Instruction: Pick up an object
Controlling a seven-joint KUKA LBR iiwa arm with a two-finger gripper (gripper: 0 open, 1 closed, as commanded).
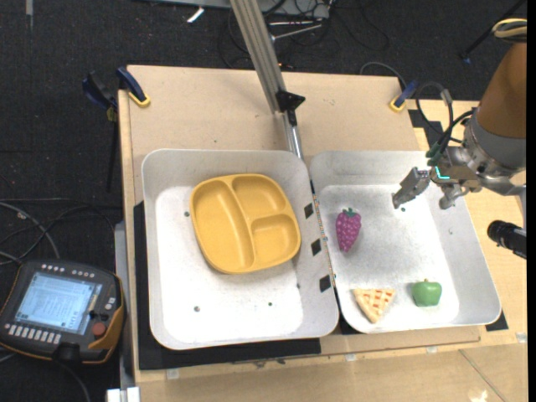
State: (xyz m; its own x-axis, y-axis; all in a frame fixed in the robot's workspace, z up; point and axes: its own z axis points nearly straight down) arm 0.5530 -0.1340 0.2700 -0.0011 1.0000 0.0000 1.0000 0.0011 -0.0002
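Sitting in left bin (pixel 167 224), yellow divided plate (pixel 245 222), right bin (pixel 469 266) holding purple grapes (pixel 348 228), pizza slice (pixel 373 302), green pepper (pixel 427 292), end effector (pixel 429 188) spread, pinching nothing, hovering over bin's upper right, apart from all three.

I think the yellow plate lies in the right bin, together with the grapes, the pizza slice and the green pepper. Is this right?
Not quite. The camera view shows the yellow plate in the left bin. The grapes, pizza slice and green pepper do lie in the right bin.
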